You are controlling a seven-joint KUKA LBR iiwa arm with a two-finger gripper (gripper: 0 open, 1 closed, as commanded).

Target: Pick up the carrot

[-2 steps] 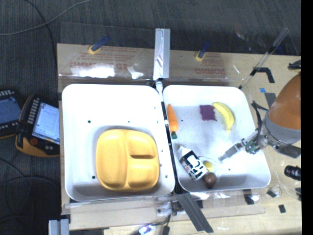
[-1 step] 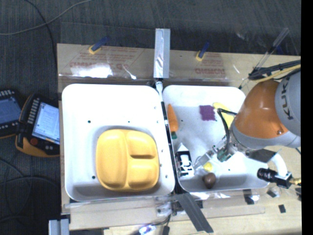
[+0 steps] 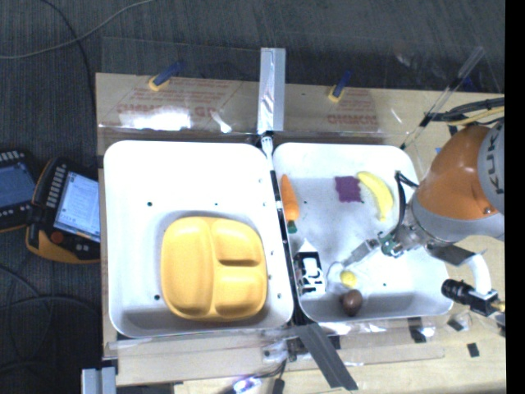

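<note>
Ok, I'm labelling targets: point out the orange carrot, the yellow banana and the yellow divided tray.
orange carrot [image 3: 289,198], camera view, mid-body.
yellow banana [image 3: 379,192], camera view, middle of its curve.
yellow divided tray [image 3: 190,261], camera view, large left compartment.

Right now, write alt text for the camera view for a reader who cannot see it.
An orange carrot lies against the left wall of the right bin, with a banana, purple block and brown ball. The arm's gripper is low near the small yellow ball, apart from the carrot. A yellow tray sits in the left bin.
</note>
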